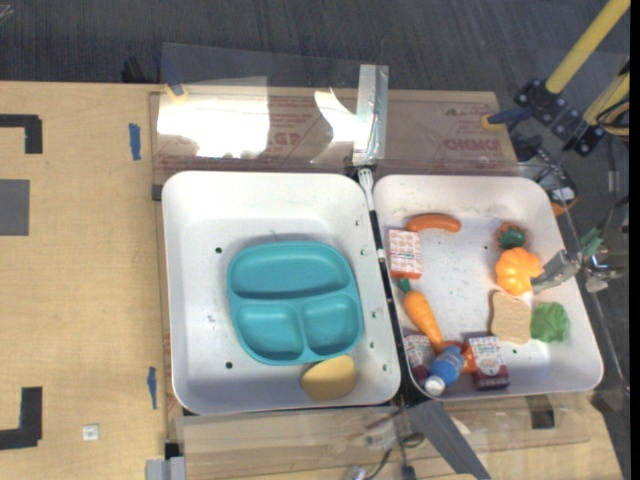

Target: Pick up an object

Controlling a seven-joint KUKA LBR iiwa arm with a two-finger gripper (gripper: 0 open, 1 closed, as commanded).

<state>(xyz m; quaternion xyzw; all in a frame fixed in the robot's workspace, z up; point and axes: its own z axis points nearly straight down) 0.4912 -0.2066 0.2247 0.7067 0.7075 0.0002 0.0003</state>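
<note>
Two shallow white bins sit side by side on the bench: the left bin and the right bin.

Nearest the camera, at the near edge of the left bin, a yellow sponge-like piece lies just beside the near right corner of a teal divided tray. The tray occupies the middle of that bin and has three compartments.

Along the near edge of the right bin, a small bottle with a blue cap lies tilted, touching a small red and white carton on its right. A second small packet lies just left of the bottle. Slightly farther, an orange carrot lies at a slant near the bin's left wall. A slice of bread lies toward the right, with a green leafy piece just beside it on the right.

Farther still, an orange pepper sits just beyond the bread. A red and white box lies by the left wall. A small red item with a green top lies beyond the pepper, and a sausage lies nearest the far wall.

The gripper reaches in from the right, its metal tip just beside the pepper. Finger spacing cannot be determined, and no object is seen between the fingers.
</note>
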